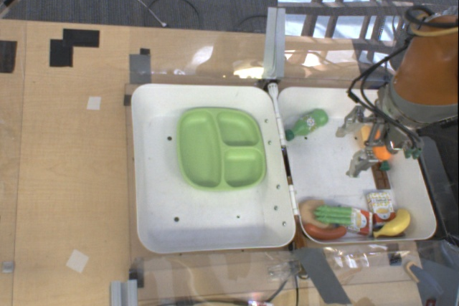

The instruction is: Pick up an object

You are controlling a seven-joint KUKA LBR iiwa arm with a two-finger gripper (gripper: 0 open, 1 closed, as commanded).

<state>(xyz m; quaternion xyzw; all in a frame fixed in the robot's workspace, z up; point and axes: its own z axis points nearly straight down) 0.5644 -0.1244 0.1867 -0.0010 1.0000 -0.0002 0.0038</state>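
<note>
My gripper (356, 144) hangs low over the right bin (423, 190), near its middle right, below the orange wrist band. Its two metal fingers (350, 123) stand spread apart, so it is open. A small orange object (381, 147) lies just behind the fingers, under the gripper body and partly hidden by it; I see nothing clamped between the fingertips. A green bottle (307, 123) lies on its side at the bin's upper left, well clear of the gripper.
Along the right bin's front edge lie a banana (396, 223), a small printed carton (379, 202), a green bunch (340, 215) and a reddish sausage (324, 231). The left bin (154, 218) holds a green divided plate (219, 148). A metal rack stands behind the bins.
</note>
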